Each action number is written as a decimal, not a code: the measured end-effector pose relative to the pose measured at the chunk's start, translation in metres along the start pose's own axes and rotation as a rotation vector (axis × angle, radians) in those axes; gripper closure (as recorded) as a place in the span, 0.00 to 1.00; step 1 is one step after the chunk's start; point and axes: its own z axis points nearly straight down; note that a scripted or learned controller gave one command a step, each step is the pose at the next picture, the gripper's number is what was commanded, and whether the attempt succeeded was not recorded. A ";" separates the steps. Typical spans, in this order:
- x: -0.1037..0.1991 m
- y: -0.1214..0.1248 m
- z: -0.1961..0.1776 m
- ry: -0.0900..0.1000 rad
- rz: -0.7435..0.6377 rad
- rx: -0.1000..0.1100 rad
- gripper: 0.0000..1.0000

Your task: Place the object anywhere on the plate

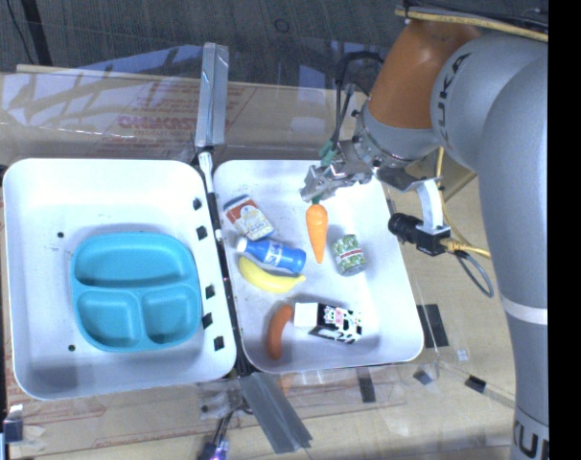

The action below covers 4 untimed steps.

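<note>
Gripper [316, 189] at right bin's [391, 338] far edge, finger state unclear. Carrot [316, 230] just below its tip, mid-bin. Blue plate [135, 289] centred in left bin [32, 257].

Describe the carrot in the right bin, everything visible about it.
The carrot is an orange toy, seemingly plastic, with a small green top. It lies in the right bin, top toward the far side, tip pointing near, beside the blue bottle. The gripper sits right at its green top; whether it grips the carrot is unclear.
</note>
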 end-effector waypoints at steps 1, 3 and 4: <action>0.060 0.008 0.029 0.001 -0.371 0.002 1.00; 0.232 -0.031 0.079 0.001 -0.543 0.004 1.00; 0.231 -0.031 0.079 0.000 -0.541 0.003 0.00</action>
